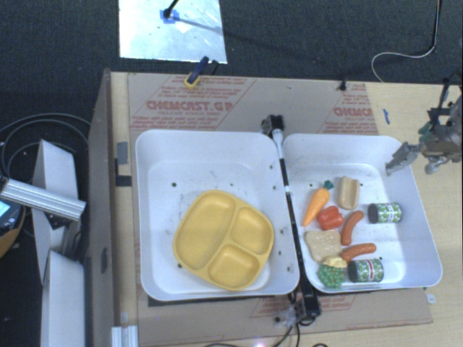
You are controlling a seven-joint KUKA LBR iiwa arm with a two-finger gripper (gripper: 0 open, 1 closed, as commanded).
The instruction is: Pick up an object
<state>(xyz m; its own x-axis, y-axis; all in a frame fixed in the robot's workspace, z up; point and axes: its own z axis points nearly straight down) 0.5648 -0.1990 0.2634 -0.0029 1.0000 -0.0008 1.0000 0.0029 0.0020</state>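
Note:
The right bin [405, 186] holds several toy foods: an orange carrot [315, 204], a tan bun [349, 191], a red pepper [329, 217], two sausages [351, 226] [358, 251], a slice of toast [323, 244], a green clump [331, 276] and two green-labelled cans [385, 212] [365, 270]. My gripper [417, 163] hangs at the bin's upper right corner, above and right of the bun. It is open, its fingers [398, 161] spread apart with nothing between them.
A yellow divided plate [224, 238] lies in the left bin [159, 194]. A black divider [286, 186] runs between the two bins. Cardboard [217, 100] lies behind them, and a cable [405, 53] loops at the back right.

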